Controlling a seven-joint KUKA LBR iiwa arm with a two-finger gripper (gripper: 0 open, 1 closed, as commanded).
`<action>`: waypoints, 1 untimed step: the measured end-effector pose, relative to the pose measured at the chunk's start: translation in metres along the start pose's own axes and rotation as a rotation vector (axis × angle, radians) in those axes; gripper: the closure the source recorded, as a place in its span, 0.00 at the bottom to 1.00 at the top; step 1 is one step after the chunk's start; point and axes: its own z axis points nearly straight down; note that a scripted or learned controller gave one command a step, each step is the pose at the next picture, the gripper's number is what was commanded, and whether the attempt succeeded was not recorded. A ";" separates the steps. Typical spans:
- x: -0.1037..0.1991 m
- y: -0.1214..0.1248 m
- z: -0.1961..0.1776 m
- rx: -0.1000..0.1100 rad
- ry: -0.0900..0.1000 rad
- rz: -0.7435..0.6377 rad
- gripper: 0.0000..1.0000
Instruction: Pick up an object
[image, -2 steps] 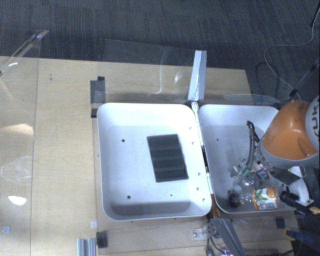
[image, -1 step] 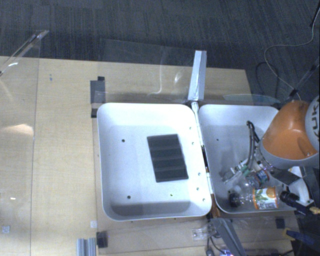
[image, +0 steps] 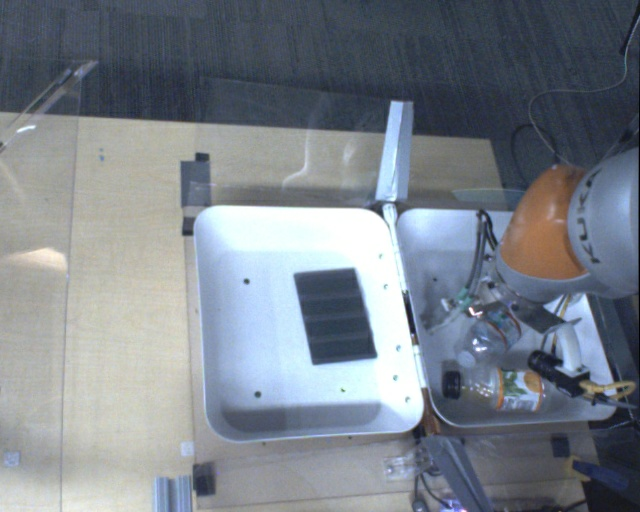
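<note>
Light is even and fairly bright, with the white bins (image: 300, 230) near blown out along their rims. A soft shadow lies along the left bin's lower inside wall. Pale glare streaks cross the wooden bench (image: 110, 330) at left and a clear sheet (image: 330, 160) above the bins. The whole picture is slightly soft and grainy.

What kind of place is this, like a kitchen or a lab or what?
Most likely a robotics lab or test bench. A grey and orange robot arm reaches over two white bins on a wooden bench, with loose cables nearby and a bottle in the right bin.
</note>
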 end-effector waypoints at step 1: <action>-0.032 0.065 0.002 0.001 0.001 -0.153 0.00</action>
